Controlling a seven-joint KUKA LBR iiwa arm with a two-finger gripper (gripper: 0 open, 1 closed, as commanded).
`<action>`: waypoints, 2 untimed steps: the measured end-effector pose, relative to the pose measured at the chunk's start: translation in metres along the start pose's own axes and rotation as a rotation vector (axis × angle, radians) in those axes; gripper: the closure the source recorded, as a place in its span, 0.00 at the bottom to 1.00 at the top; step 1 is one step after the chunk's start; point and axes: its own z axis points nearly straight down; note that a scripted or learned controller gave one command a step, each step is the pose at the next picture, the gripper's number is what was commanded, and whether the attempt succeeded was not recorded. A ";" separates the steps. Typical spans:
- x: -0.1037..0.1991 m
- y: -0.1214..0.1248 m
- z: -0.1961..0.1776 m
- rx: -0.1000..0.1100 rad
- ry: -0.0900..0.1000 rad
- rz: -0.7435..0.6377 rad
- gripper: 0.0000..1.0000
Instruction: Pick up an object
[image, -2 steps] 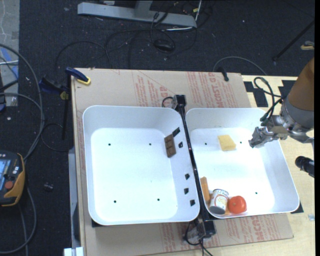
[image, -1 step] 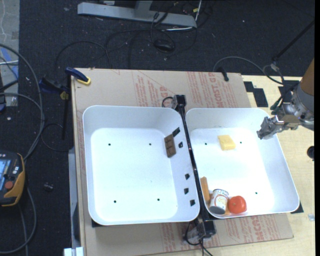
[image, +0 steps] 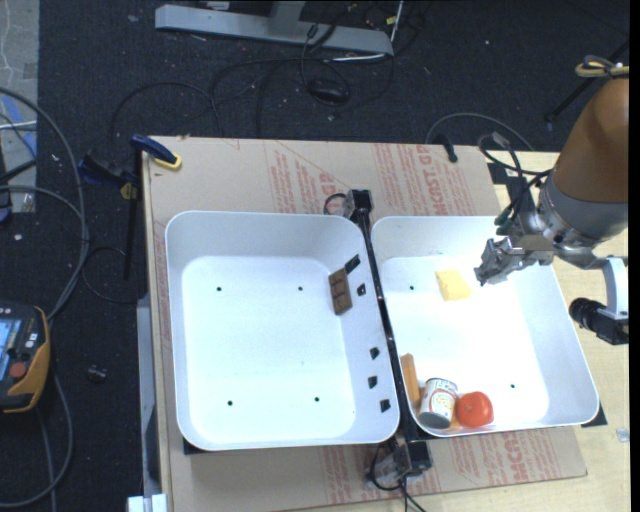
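The right bin (image: 560, 330) holds a pale yellow block (image: 453, 285) near its back, and at its front a small can (image: 437, 401), a red ball (image: 475, 408) and an orange stick (image: 410, 378) along the left wall. A brown chocolate-like bar (image: 342, 290) leans on the right wall of the left bin (image: 200, 300). My gripper (image: 493, 266) hangs over the back of the right bin, just right of the yellow block and apart from it. I see nothing between its fingers.
The two bins meet at a black divider with clips (image: 375, 350). Brown cardboard (image: 300, 170) lies under them. Cables and a yellow-blue clamp (image: 155, 152) sit off the bench's back left. A handheld controller (image: 20, 355) lies at far left.
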 end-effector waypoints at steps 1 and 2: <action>0.050 0.002 -0.007 -0.001 0.000 0.000 1.00; 0.112 0.009 -0.001 0.000 0.000 -0.001 1.00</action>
